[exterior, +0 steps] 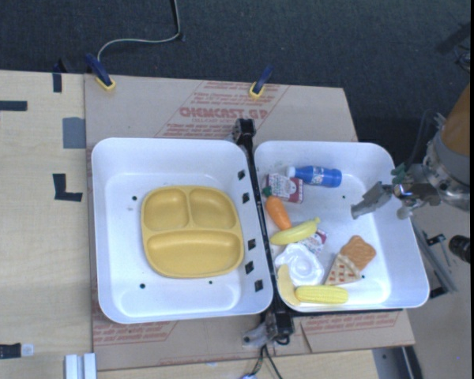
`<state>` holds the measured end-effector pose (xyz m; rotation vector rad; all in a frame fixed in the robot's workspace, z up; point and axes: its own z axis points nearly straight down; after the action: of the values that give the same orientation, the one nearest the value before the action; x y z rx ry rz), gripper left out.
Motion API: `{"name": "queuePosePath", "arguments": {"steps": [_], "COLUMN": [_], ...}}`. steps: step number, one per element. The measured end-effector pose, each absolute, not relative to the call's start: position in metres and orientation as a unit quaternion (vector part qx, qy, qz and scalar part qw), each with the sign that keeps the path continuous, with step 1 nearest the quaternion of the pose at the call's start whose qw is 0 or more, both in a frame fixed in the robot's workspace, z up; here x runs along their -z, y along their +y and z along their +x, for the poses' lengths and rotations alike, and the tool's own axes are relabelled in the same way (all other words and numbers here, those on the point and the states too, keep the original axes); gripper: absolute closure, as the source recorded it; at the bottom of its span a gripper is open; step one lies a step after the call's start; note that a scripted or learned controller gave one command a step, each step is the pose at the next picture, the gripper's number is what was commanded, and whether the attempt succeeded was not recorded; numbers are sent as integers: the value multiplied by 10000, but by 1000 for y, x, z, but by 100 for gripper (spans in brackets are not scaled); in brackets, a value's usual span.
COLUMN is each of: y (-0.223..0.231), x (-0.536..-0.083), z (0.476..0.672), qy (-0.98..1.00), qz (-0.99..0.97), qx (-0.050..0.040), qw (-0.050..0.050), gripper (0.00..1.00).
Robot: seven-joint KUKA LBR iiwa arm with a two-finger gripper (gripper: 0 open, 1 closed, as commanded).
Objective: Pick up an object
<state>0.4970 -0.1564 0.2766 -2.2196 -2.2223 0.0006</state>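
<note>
The right bin holds several toy foods: a blue bottle, a red and white carton, an orange carrot, a yellow banana, a white cup-like piece, a corn cob, a waffle wedge and a brown bread piece. My gripper hovers over the bin's right side, above bare floor. It is open, with nothing between its fingers. The bread piece lies just below and left of it.
In the left bin lies a yellow divided tray. A black clip strip runs along the divider between the bins. Cardboard lies under both bins, held by blue and yellow clamps at the back.
</note>
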Motion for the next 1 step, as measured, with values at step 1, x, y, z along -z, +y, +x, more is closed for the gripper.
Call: {"name": "queuePosePath", "arguments": {"steps": [1], "y": [-185], "x": [-107], "z": [482], "qy": [-7069], "qz": [-7073], "qx": [-9], "qw": [26], "gripper": [0]}}
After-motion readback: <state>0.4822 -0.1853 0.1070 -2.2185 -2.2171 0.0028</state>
